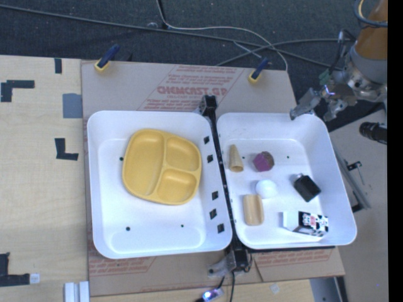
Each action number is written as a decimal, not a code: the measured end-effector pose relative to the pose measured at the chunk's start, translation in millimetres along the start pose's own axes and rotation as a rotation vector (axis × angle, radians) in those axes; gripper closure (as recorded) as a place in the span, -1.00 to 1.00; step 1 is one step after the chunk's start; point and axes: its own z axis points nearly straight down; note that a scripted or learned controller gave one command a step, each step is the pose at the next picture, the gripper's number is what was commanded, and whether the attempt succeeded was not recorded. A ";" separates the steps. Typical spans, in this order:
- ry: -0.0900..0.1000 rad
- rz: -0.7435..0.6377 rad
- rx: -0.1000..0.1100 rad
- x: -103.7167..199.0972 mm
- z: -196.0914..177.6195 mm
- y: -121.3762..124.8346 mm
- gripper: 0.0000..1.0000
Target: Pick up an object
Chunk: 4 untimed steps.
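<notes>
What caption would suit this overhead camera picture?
Robot pincer hovers beside right bin of small objects; yellow divided plate lies in left bin.

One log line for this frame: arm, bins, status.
end effector: above right bin far corner | left bin: yellow divided plate | status: nothing picked

Right bin (327,145): small objects well apart, open floor between; yellow plate (162,167) fills left bin (101,187) centre.
</notes>
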 end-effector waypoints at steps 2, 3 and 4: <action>-0.001 0.001 0.004 -13.7 109.7 -0.4 -1.00; -0.001 0.000 0.005 -13.4 174.3 -1.6 -1.00; -0.001 -0.002 0.000 -12.8 160.1 -0.1 1.00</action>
